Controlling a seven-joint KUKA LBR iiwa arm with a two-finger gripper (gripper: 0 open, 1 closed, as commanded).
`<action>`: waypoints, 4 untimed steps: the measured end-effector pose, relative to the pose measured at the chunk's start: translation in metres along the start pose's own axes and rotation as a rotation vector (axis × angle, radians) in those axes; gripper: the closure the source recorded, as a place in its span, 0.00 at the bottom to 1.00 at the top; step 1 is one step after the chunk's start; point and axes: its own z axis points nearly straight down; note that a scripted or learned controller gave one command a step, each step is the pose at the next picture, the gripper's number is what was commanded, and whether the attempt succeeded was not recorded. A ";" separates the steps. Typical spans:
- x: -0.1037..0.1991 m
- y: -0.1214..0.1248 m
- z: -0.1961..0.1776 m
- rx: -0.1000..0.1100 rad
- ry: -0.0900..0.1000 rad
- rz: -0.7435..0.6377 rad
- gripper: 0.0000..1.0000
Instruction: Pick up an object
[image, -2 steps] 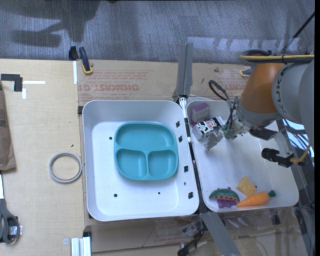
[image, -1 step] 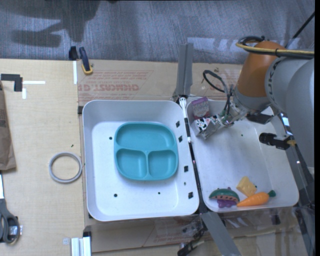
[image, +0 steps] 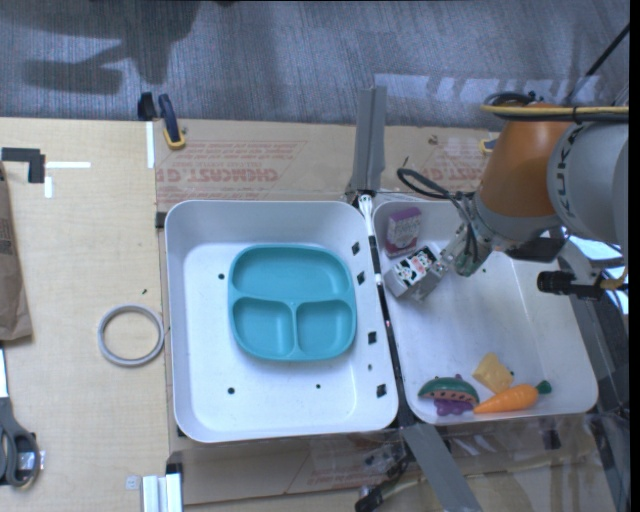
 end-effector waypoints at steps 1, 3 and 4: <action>-0.004 -0.003 -0.009 0.003 -0.009 0.004 1.00; 0.007 -0.004 0.000 -0.002 0.002 0.112 0.00; 0.001 0.008 0.000 -0.002 0.001 0.192 0.00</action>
